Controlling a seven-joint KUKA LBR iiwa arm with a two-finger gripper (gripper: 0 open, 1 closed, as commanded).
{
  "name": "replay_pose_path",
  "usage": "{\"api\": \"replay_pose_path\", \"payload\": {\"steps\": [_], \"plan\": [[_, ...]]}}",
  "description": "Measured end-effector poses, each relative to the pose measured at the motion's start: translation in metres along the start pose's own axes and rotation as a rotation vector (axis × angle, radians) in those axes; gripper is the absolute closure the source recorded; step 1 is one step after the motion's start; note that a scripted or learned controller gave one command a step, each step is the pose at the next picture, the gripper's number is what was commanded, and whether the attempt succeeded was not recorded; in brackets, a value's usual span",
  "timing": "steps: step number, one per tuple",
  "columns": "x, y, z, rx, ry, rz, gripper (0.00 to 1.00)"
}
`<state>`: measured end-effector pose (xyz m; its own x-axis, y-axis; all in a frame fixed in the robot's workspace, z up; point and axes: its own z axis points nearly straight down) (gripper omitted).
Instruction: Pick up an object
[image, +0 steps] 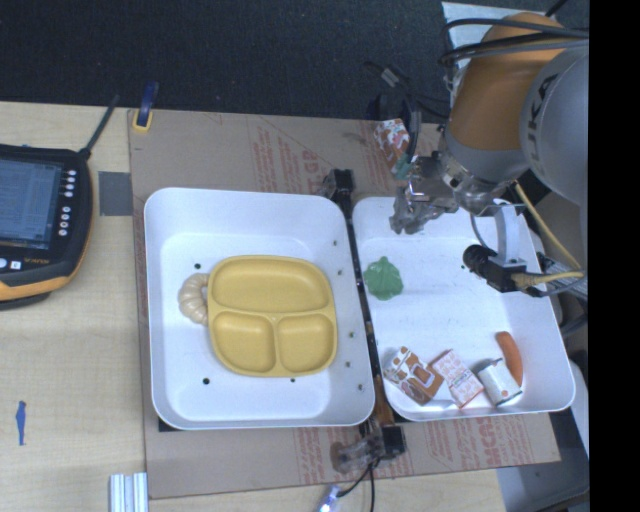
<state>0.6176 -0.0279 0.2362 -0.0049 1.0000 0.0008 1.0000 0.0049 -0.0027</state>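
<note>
progress: nothing lifted | gripper (408, 222) at 12 o'clock of right bin (560, 330), finger state unclear | green object (383, 278) unpicked

We see a grey arm (560, 110) with an orange band (497, 75), a metal gripper (410, 218) and black cables (400, 95).
</note>
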Motion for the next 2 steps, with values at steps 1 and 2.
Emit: {"api": "replay_pose_path", "payload": {"steps": [1,2], "plan": [[-0.001,0.000,0.000,0.001,-0.001,0.001,0.00],[-0.067,-0.023,0.067,0.003,-0.003,0.001,0.00]]}}
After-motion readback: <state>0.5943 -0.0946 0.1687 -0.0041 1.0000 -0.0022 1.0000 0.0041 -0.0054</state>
